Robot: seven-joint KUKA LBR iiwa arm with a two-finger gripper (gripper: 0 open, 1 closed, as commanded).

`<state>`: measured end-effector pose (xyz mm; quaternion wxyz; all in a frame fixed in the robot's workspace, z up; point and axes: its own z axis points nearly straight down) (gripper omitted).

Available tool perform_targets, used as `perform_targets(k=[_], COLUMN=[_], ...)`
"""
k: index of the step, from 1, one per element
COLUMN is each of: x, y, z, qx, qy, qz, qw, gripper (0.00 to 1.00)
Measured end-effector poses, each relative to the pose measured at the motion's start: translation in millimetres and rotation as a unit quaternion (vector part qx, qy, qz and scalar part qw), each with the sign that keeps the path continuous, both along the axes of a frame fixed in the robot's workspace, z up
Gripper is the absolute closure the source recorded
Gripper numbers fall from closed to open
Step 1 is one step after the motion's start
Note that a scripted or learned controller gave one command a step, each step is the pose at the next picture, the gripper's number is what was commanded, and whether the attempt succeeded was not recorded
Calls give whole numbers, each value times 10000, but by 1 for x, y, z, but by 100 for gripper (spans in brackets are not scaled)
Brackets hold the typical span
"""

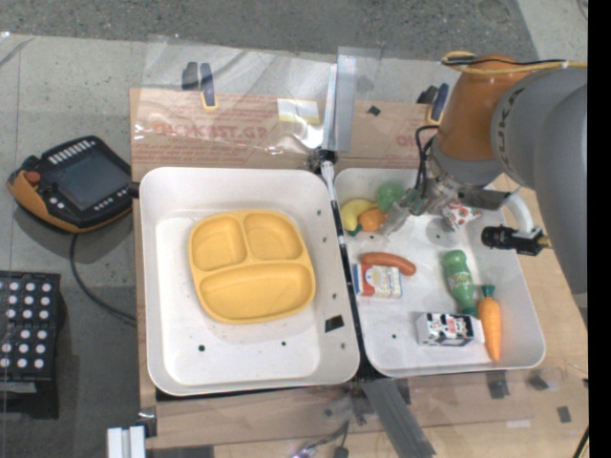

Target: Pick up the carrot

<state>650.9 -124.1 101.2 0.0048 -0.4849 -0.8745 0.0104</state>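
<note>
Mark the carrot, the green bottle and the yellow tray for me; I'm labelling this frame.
carrot [492, 328]: camera view, middle of its orange body.
green bottle [459, 277]: camera view, middle of its body.
yellow tray [252, 264]: camera view, ridge between its compartments.

A yellow divided plate [252, 265] lies in the left bin [162, 351], while the right bin [401, 351] holds a green bottle [459, 277], a sausage [387, 261], small cartons [446, 328] and, at its upper left, what may be a lemon [352, 213].
</note>
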Motion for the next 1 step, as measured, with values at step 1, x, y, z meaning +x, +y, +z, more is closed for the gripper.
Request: perform_targets(k=[1], x=[9], y=[94], z=[91], qx=[49], qy=[-102], qz=[-1250], qw=[9921], gripper=[100])
